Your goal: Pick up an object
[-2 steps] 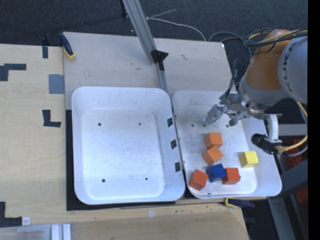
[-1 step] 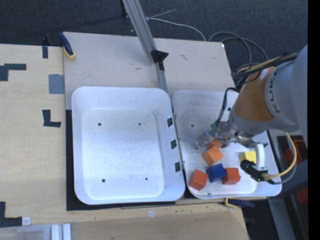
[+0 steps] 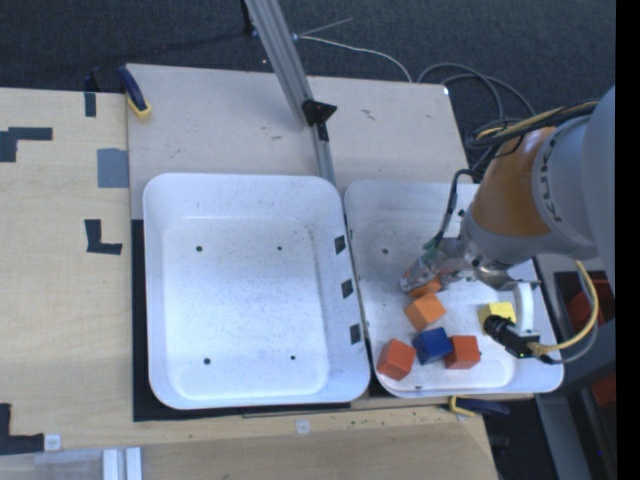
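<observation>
Gripper (image 3: 425,280) low in right bin (image 3: 372,268), finger state unclear, touching orange block (image 3: 426,311)

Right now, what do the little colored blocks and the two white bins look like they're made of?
The blue block, orange block and red block look like matte painted wood or foam: flat solid color, no glare; which one is unclear. The right bin and left bin look like thin molded plastic: rounded corners, raised rims, scuffed speckled floors.
</observation>
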